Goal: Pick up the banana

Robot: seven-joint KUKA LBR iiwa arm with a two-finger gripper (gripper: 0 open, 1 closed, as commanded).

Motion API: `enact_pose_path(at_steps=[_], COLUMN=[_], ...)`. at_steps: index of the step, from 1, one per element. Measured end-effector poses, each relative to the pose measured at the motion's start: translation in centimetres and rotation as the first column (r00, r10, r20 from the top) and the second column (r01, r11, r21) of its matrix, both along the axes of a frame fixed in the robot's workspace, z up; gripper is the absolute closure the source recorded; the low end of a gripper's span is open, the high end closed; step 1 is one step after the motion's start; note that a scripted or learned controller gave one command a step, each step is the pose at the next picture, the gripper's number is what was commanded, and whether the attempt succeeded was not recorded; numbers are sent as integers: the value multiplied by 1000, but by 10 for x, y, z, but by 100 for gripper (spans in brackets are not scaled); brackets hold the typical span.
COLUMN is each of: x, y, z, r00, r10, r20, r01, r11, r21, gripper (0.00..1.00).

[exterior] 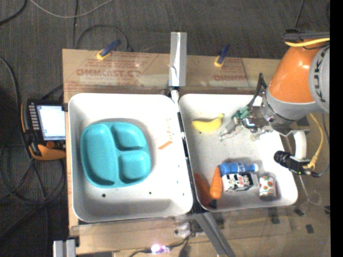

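Your yellow curved banana (pixel 208 123) lies free at the right-hand white plastic bin's (pixel 289 199) upper left. The two-finger metal gripper (pixel 227 132) – splayed open, empty – sits just right of it, angled for approach.

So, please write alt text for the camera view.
A gripper hovers beside a banana in the right bin, near a carrot and cartons. The left bin holds a blue tray.
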State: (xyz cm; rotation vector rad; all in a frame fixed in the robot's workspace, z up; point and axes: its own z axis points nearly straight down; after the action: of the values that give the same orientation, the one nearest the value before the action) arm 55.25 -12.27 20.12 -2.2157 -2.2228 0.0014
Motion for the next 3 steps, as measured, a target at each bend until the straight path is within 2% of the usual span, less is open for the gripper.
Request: enact_pose_path(at_steps=[1, 2, 3], x=[1, 1, 73], y=[1, 1, -1], z=[8, 8, -84], r00=[1000, 1000, 1000], r10=[2, 2, 21], r20=[-1, -2, -1], r01=[-2, -2, -21], r11=[1000, 1000, 1000], r21=[2, 1, -4], gripper=[100, 0, 0])
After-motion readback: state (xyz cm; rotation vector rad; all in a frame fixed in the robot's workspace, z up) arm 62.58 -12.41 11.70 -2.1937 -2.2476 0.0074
